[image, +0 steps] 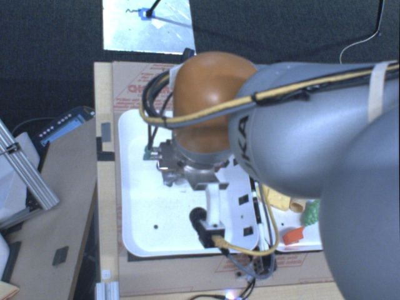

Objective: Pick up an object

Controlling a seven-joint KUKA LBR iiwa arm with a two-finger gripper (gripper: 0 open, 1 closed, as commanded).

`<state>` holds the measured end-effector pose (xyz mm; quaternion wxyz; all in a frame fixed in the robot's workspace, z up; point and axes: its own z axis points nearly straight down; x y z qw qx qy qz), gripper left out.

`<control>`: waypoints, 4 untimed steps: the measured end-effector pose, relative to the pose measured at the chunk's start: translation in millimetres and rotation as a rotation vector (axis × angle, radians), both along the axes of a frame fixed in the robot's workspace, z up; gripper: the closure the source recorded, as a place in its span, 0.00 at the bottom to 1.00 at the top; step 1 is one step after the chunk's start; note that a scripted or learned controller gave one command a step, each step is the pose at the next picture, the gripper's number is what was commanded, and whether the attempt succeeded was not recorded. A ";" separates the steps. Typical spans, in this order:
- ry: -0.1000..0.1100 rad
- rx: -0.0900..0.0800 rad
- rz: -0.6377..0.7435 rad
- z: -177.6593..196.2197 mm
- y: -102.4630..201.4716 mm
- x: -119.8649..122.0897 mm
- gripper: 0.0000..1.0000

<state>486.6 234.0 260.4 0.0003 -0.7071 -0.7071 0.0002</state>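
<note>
**Arm hangs over the left bin; the objects lie in the right bin, toward the desk's near edge**

The grey arm [325,142] lies nearest the camera and blots out most of the right side of the desk, its orange band [209,99] sitting above the wrist. Below the band the jaws [164,167] reach down over the left bin [140,230], near that bin's middle and a little toward its far edge. Whether the jaws are spread or pressed together I cannot tell: the wrist housing and cable loops cover them, and nothing can be seen between them.

The things worth picking lie the other way. In the right bin [300,247], close to the desk's near edge, a yellow object [278,200], a green object [310,213] and an orange-red object [292,235] sit near one another, partly tucked under the arm. From the jaws they lie to the right and toward the near edge, well apart, with the wall between the two bins in between. The left bin's bare floor shows only a small dark speck [155,225].

The long axis of any of the three is hard to judge; each is cut off by the arm or too small to read. How much more the right bin holds is hidden under the arm. A move, as I judge it, would have to cross to the right bin first.
</note>
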 end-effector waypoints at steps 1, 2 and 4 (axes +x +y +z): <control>-0.009 0.002 -0.003 76.2 -47.7 5.1 1.00; -0.012 0.002 0.005 69.7 -3.3 129.0 1.00; 0.004 -0.001 0.001 -46.5 0.0 -1.6 1.00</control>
